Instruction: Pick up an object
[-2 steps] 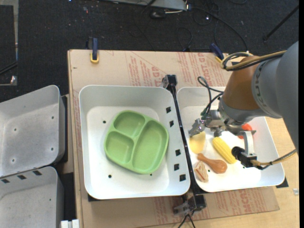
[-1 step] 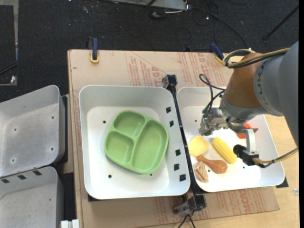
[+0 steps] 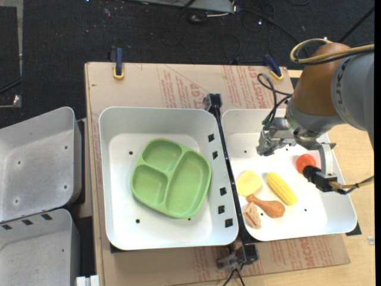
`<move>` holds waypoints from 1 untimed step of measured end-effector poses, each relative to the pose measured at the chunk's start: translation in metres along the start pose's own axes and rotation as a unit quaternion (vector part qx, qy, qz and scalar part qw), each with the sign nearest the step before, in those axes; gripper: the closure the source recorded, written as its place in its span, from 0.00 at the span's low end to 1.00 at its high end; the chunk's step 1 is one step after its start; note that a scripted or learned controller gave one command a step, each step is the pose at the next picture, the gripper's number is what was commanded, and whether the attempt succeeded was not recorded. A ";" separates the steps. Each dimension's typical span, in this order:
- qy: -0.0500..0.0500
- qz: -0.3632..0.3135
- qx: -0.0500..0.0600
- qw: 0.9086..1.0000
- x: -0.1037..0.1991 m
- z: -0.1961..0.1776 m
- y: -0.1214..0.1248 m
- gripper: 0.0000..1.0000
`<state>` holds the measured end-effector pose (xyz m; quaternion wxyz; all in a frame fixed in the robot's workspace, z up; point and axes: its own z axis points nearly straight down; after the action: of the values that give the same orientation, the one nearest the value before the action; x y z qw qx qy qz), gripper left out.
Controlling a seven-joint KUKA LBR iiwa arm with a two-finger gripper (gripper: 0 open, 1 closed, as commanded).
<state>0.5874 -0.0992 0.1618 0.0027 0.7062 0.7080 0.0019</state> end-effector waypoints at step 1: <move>0.000 0.000 0.001 1.000 -0.006 -0.045 0.001 1.00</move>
<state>0.5883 -0.1056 0.2066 0.0023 0.7065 0.7077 0.0014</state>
